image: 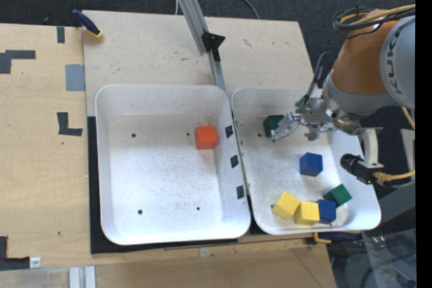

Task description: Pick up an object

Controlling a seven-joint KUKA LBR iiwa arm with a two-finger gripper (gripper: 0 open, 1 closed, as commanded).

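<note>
Reaching in from the right, the gripper (282, 129) is hanging low over the upper part of the right bin (251, 145), its metal fingers pointing left toward a small dark green block (273, 123). That block is sitting just at the fingertips, touching or nearly so, but whether it is lying between them cannot be told from this slanted view, nor can how wide the fingers are standing. Nothing is visibly being lifted.

Behind the gripper, the grey wrist and the orange band of the arm (364, 71) are filling the right side of the view.

Moving outward, a blue cube (310, 164) is lying alone in the middle of the right bin, well apart from its neighbours. Along the bin's lower rim, a cluster is crowding together: two yellow blocks (286, 204), another blue block (327, 210) and a green block (337, 195), touching or just beside each other. In the left bin (108, 165), an orange cube (206, 137) is resting alone near the upper right.

All these pieces are looking like small, rigid, light blocks with flat faces. Such a block would likely handle easily if pinched across two opposite flat sides; a grip on corners could let it twist or pop free. The dark green block is the likeliest target, being closest.
</note>
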